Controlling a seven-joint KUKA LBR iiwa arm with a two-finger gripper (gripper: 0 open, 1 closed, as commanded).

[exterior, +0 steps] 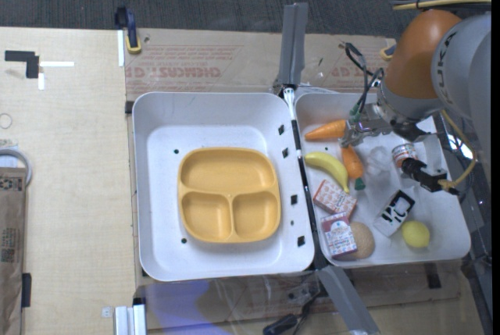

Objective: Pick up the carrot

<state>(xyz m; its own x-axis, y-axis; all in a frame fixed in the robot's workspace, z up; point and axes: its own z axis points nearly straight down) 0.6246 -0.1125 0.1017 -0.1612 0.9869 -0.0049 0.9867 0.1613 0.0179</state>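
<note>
Hand low in right bin, just beside carrot

Banana and second carrot crowd the carrot; left side open.

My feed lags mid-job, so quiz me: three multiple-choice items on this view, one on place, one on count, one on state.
1. The yellow divided plate lies in:
A. the left bin
B. the right bin
C. the bare bench

2. Orange carrots in the right bin:
A. none
B. two
C. five

3. The gripper is:
A. above the plate
B. over the lemon
C. by the carrots

Answers:
1 A, the plate sits mid left bin.
2 B, one carrot lies near the bin's top, another carrot beside the banana.
3 C, its tip hangs between them.
</note>
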